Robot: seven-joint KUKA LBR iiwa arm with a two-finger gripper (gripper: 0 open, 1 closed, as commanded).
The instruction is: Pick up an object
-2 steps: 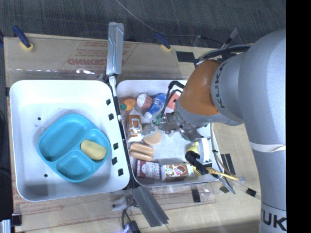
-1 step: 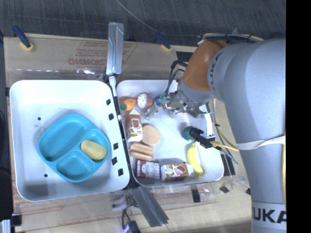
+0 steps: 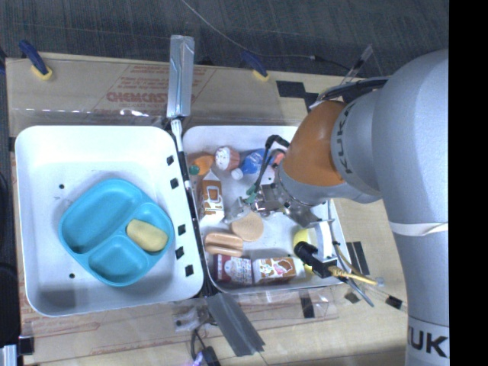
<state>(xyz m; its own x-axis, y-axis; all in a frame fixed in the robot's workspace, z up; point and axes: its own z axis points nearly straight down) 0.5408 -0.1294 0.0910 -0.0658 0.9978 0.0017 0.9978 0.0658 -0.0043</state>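
The gripper [image 3: 255, 202], finger state impossible to tell here, is hovering at frame centre in the right bin [image 3: 200, 139], directly above the round tan disc [image 3: 247, 226] lying just below it.

I'm seeing the white bin [image 3: 30, 204] sitting well left of the gripper [image 3: 258, 200], holding 1 blue divided plate [image 3: 95, 219]. A yellow lump [image 3: 147, 235] is lying in the compartment nearest the gripper. 2 blue clamps [image 3: 36, 59] are pinching the cardboard [image 3: 114, 90] beyond.
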